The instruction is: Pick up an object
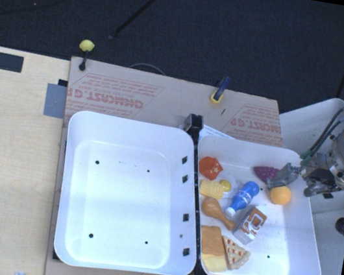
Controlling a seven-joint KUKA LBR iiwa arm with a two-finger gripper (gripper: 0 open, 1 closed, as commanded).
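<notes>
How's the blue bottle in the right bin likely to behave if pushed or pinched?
The blue bottle lies on its side, so its round body will probably roll if nudged crosswise. It looks like smooth plastic, likely light and a bit slippery. The yellow piece and small box close beside it may shift too.

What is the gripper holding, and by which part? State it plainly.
Cannot be told. The gripper sits at the right bin's far edge, between the purple toy and the orange ball; no object shows between its fingers.

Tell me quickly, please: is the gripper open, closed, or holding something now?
Gripper: cannot be told; it sits over the right bin, between the purple object and the orange ball.
</notes>
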